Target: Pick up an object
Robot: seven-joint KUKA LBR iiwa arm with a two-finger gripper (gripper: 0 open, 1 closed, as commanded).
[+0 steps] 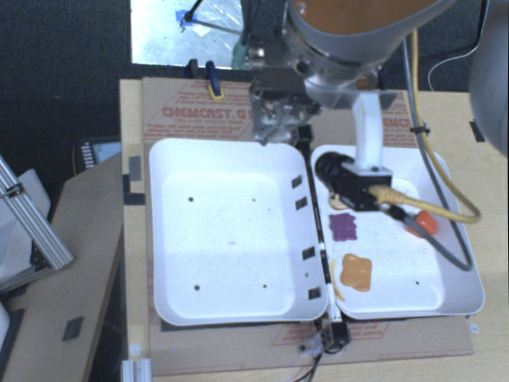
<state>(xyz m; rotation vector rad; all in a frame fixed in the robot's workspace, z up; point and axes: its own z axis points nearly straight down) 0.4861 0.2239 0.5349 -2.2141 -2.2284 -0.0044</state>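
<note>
At the far rim of the left bin point(223, 237) hung our gripper point(277, 126), its grip we could not tell, purple scrap point(343, 227), orange block point(356, 272), red piece point(424, 224) in the right bin point(402, 289).

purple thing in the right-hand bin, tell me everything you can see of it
The purple piece is small, flat and roughly square with slightly uneven edges. Its colour is an even, matte violet. It may be soft foam or rubber, but the material is hard to tell. It lies flat on the floor of the right-hand bin, close to that bin's left wall. The orange piece lies just below it in the view, apart from it.
</note>
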